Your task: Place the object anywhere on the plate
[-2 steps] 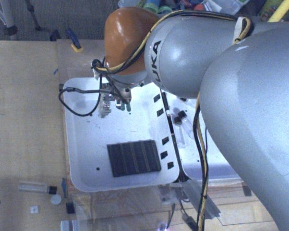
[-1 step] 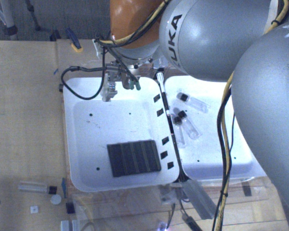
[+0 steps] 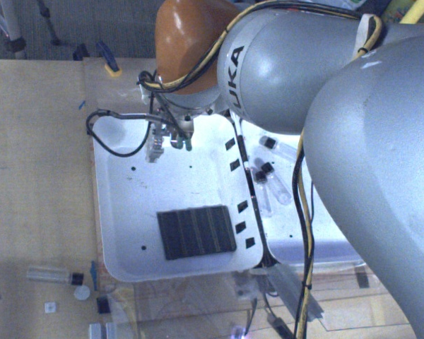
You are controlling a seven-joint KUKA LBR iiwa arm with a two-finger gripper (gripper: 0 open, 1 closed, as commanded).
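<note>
A dark ribbed rectangular plate lies flat in the near part of the left white bin. My gripper hangs over the far part of that bin, well beyond the plate and a little left of it. A pale translucent piece shows at the gripper's left side; I cannot make out whether it is held. Clear tubes with black caps lie in the right bin, partly hidden by the arm.
The big grey arm covers most of the right bin and the upper right. A black cable loop hangs over the left bin's far-left corner. A clear tube and small bits lie on the bench at lower left.
</note>
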